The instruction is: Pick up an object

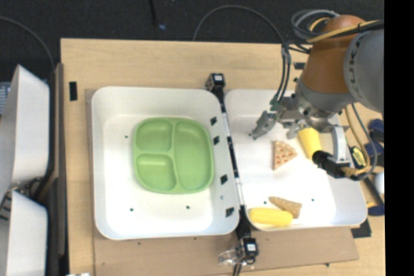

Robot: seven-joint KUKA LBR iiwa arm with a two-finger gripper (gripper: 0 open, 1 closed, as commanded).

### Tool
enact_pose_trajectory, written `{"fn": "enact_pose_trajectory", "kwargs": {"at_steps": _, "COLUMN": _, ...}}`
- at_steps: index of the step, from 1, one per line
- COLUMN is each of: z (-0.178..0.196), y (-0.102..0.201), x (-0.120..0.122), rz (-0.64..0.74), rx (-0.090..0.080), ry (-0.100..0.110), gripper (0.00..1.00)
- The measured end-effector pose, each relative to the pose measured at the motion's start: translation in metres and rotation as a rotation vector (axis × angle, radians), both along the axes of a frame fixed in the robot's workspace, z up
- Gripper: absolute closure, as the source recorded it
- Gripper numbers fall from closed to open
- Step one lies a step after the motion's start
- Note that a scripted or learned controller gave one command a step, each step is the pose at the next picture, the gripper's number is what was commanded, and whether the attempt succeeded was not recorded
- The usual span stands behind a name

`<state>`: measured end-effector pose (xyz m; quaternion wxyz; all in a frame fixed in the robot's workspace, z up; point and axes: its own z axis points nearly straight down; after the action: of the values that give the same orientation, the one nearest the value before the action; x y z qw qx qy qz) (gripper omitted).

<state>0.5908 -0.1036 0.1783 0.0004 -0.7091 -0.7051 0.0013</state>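
Tool [264, 126]: we see it low over the right bin [252, 106], near its far left part; we cannot tell how it is set.
Pizza slice [283, 154]: on the right bin's floor, just beside the tool, apart from it.
Yellow piece [310, 140]: partly hidden under the wrist.
Near edge: a yellow block [270, 218] touching a tan wedge [287, 205].
Left bin [110, 203]: we see a green divided tray [173, 154].

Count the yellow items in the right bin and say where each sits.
2. A yellow corn-like piece lies at the near edge beside a brown wedge; a yellow cylinder with a black end lies under the arm. The arm could hide more.
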Motion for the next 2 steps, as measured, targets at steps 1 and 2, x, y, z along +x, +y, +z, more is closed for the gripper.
{"fn": "enact_pose_trajectory", "kwargs": {"at_steps": 1, "z": -0.043, "y": 0.002, "x": 0.001, "rz": 0.0, "rx": 0.0, "ry": 0.001, "gripper": 0.0}}
{"fn": "enact_pose_trajectory", "kwargs": {"at_steps": 2, "z": -0.029, "y": 0.002, "x": 0.003, "rz": -0.005, "rx": 0.001, "ry": -0.006, "gripper": 1.0}}
